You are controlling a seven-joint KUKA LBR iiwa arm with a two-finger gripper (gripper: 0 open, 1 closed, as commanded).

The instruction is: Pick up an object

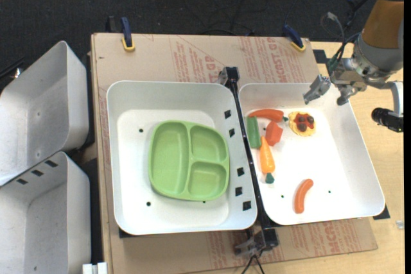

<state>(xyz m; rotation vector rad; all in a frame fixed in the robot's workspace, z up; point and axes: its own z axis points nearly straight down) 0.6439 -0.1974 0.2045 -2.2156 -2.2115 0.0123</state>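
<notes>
Landmark: the right bin (359, 157) is serving as the reference for every position below; it is sitting on the tabletop (186, 51) beside the left bin (122, 112), the two walls touching along a central seam.

End effector: the end effector (329, 90) is hovering over the right bin's far rim, near its far right corner, with its two fingers (314, 90) standing apart and nothing between them. It appears poised above the bin rather than committed to any one item.

Arm: the grey arm (379, 42) is reaching in past the right bin's far right corner, which is keeping the bin floor unobstructed from above.

Candidate objects: all are lying loose on the right bin's floor. A small pizza toy (302, 123) is resting in the far half, nearest the end effector. A red pepper (265, 114), a green pod (253, 132), an orange-red piece (274, 133) and a carrot (266, 160) are crowding together against the bin's left wall. A sausage (302, 195) is lying alone toward the near side, well apart from the rest.

Left bin contents: a green divided plate (189, 160) is sitting flat at the centre of the neighbouring bin.

Judgement: the isolated pizza toy and sausage are likely offering cleaner grasps than the clustered items, where fingers risk catching neighbours.
</notes>
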